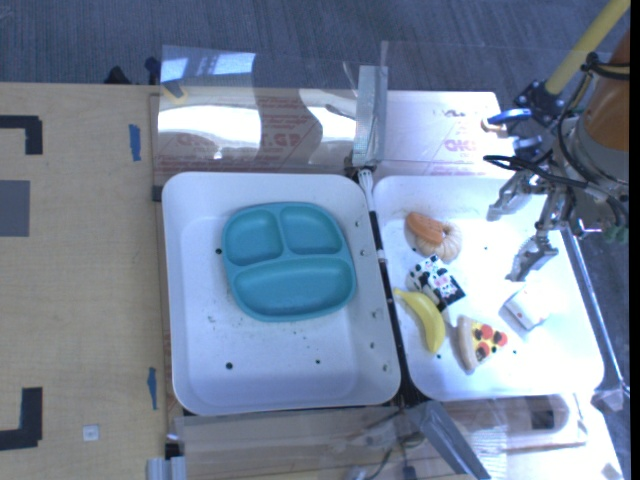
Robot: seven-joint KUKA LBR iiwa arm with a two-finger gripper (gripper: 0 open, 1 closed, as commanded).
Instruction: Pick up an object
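1. Gripper (522, 230) hovers over right bin (580, 368), fingers apart, nothing between them.
2. Nearest target: small white block (524, 311) just below the fingers, near the bin's right wall.
3. Banana (427, 318), pizza slice toy (478, 342), croissant (431, 233) lie further left.
4. Centre over the block, descend straight, close late; avoid the wall.

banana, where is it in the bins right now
The banana lies in the right bin near its left wall, between the black-and-white toy and the pizza slice.
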